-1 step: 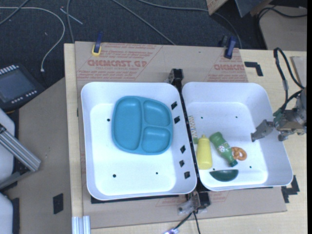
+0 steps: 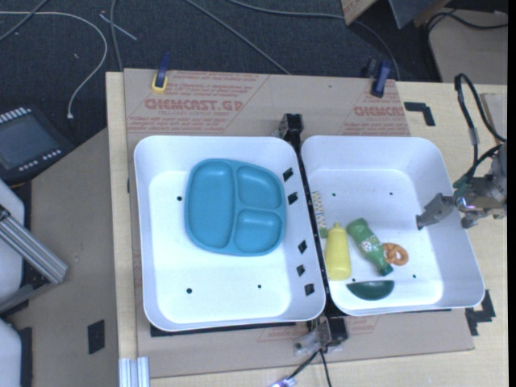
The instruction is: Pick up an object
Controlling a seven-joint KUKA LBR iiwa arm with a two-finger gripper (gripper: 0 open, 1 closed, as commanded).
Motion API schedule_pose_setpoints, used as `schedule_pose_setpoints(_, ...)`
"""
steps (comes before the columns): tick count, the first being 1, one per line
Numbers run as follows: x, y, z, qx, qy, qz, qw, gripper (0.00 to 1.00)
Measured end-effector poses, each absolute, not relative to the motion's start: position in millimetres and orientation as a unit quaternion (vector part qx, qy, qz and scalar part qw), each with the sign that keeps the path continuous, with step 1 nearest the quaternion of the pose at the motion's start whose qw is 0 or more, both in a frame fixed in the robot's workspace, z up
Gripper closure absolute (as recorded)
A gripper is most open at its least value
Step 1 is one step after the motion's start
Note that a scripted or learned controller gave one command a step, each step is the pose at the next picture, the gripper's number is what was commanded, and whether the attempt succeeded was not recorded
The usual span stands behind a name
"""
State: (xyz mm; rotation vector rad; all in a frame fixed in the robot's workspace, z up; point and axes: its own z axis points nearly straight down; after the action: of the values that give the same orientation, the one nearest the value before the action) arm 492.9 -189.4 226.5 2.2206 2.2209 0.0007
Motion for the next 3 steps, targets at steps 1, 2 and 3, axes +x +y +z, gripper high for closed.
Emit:
schedule_pose_setpoints(1,489.9,-190.1,163.3,0.707,0.707,-0.0013,-0.004,0.0)
schedule_pose_setpoints(2,497.3,-185.4,104.8,0.707,0.707,-0.0008,-0.004,0.0)
schedule_pose_setpoints(3,498.8,-185.7,87.3,0.707,0.707,0.001,-0.001,0.0)
